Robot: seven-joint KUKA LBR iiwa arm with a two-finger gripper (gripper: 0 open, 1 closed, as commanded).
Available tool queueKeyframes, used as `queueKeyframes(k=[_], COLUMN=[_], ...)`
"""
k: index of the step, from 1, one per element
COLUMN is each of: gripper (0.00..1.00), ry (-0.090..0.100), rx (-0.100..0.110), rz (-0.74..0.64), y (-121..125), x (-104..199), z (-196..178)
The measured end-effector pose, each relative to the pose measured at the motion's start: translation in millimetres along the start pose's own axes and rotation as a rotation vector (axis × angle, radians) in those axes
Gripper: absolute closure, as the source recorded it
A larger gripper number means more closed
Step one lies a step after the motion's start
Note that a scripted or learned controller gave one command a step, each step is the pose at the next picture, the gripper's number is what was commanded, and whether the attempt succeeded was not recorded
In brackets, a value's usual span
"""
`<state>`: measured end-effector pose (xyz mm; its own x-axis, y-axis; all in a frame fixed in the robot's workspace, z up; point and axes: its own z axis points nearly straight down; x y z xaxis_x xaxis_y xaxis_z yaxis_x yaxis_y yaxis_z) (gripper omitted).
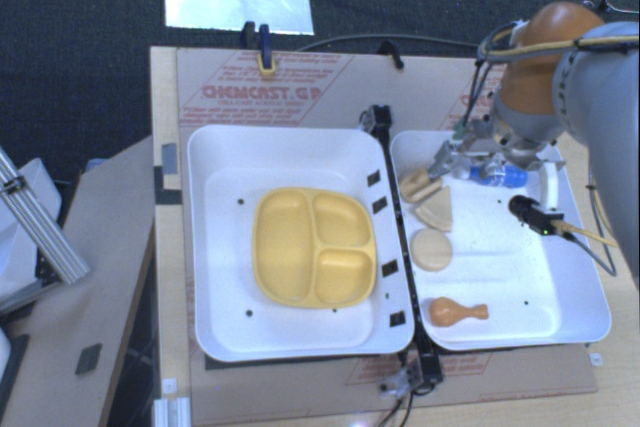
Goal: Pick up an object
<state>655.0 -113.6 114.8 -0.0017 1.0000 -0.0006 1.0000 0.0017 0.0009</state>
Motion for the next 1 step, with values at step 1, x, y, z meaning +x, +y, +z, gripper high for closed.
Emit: queueKeyframes(k=[1], gripper=[1.00], ry=[0.000], rx=[-0.005], rz=[0.000], y=[1.3], x=[-0.2], z=[-13.0])
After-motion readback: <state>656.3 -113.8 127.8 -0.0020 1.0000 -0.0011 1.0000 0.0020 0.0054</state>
